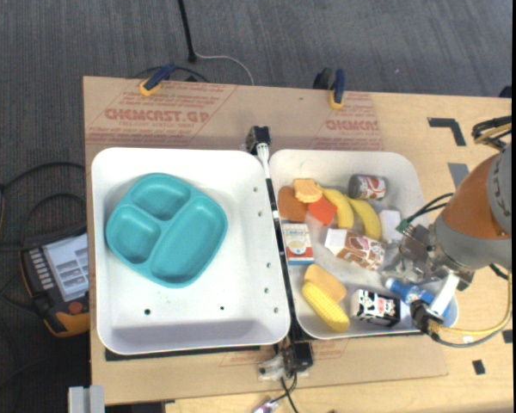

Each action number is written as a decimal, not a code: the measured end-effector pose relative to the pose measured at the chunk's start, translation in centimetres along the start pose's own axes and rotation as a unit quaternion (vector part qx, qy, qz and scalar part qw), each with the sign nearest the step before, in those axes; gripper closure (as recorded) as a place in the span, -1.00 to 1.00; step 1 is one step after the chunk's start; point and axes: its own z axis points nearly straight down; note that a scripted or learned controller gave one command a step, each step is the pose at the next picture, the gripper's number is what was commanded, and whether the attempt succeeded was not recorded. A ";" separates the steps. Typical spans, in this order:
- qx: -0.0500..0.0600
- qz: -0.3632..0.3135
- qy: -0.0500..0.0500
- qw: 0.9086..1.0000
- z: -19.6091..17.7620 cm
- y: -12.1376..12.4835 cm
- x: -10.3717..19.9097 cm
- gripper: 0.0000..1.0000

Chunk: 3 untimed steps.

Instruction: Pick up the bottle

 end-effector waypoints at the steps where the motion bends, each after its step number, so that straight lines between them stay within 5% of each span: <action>1: -0.007 -0.144 -0.006 0.990 -0.1 -0.3 0.3 1.00; 2: -0.008 -0.020 -0.004 1.000 0.0 -1.9 2.6 1.00; 3: -0.006 -0.156 -0.005 0.988 0.0 -1.6 2.2 1.00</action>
